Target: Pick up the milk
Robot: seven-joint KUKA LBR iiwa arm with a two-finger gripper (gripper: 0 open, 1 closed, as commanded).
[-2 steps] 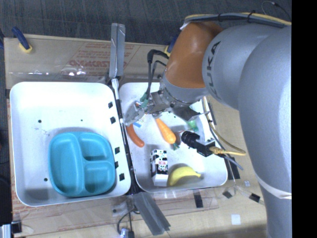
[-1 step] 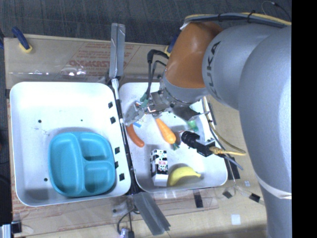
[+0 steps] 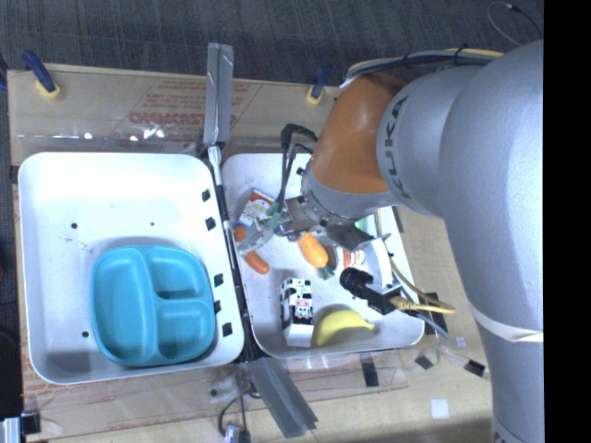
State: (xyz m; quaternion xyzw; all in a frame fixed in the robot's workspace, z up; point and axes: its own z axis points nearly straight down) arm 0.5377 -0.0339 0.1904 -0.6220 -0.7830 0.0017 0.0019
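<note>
Pincer (image 3: pixel 277 221): I can't tell its state.
Milk (image 3: pixel 297 310): below it, beside banana (image 3: pixel 342 325).
Carrot (image 3: pixel 314 250): right beside it.
Tray (image 3: pixel 152 305): far left.

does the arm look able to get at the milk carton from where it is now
Probably yes. The white milk carton with black patches lies uncovered at the near edge of the right white bin, top exposed; the yellow banana beside it may crowd the jaws.
</note>
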